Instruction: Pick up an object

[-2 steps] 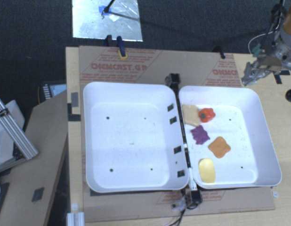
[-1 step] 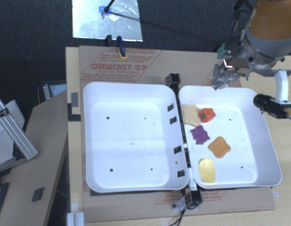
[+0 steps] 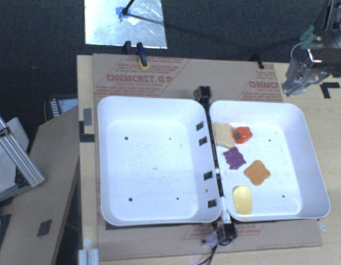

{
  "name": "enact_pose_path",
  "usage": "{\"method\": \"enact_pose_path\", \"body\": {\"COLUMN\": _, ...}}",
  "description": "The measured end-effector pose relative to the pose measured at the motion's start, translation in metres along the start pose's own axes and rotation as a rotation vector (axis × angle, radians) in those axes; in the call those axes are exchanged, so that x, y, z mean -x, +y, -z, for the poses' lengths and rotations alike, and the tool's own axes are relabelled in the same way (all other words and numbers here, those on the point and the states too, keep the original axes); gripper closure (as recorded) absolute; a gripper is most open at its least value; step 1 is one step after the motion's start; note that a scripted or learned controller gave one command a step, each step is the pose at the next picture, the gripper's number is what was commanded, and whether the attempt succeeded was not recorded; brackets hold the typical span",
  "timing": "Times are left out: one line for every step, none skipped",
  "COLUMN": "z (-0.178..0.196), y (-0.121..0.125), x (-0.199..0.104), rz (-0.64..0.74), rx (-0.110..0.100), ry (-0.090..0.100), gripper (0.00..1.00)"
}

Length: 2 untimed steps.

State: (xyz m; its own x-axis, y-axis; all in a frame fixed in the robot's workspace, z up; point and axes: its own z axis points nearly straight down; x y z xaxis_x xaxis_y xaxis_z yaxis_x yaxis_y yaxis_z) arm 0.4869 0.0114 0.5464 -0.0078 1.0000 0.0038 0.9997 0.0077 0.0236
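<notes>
The gripper (image 3: 299,83) hangs above the bench's far right corner, outside the right bin (image 3: 303,127) and just past that bin's far rim. Nothing shows between its fingers, and it is too blurred and foreshortened to tell how far apart they stand, so I cannot tell its opening.

All the candidate objects lie in the right bin, clustered toward its left wall. A red-orange object (image 3: 243,134) sits nearest the far rim, touching or overlapping a pale beige piece (image 3: 222,135) beside it. Just nearer the front lies a purple piece (image 3: 234,158), then an orange piece (image 3: 257,171) to its right, apart from it. A yellow piece (image 3: 243,199) rests near the bin's front rim, apart from the others. The left bin (image 3: 104,164) carries no objects that I can make out.

As for progress, the pick looks not yet begun: every object rests flat on the bin floor and the gripper is well apart from them, off to the far right. What is left is the whole of it, I judge: moving in over the right bin, descending on one piece, closing, and lifting it clear.
</notes>
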Motion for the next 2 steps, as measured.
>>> {"method": "enact_pose_path", "body": {"z": -0.121, "y": -0.003, "x": -0.097, "rz": 0.005, "rx": -0.031, "ry": -0.003, "gripper": 1.0}}
{"method": "enact_pose_path", "body": {"z": -0.104, "y": -0.001, "x": -0.091, "rz": -0.001, "rx": -0.019, "ry": -0.002, "gripper": 1.0}}
